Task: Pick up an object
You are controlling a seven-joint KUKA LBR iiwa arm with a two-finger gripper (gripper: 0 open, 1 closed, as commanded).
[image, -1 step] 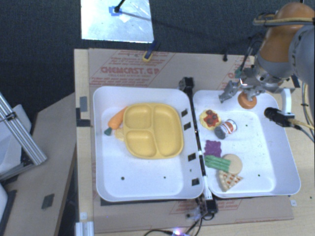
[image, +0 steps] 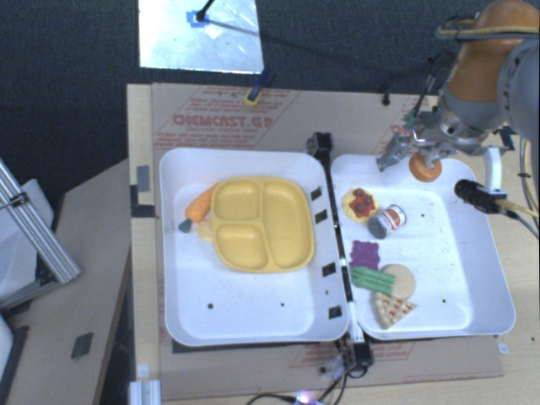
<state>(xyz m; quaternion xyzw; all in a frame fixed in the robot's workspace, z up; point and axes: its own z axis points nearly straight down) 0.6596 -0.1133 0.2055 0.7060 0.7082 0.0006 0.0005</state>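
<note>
Camera view: the arm (image: pixel 494 49) leans in over the right bin's (image: pixel 481 251) far edge, jaws (image: pixel 403 146) above the rim beside an orange ball (image: pixel 426 169); their opening cannot be told. Candidate objects cluster mid-bin; the arm should descend vertically over one isolated item.

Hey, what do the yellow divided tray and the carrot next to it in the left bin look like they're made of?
The yellow tray looks like molded plastic with a smooth, matte finish: uniform color, rounded compartment edges, no grain. The carrot looks like a plastic toy, judging by its flat, even orange and simple shape, though rubber or foam can't be ruled out. Both lie in the left bin, which also looks like smooth white plastic.
</note>
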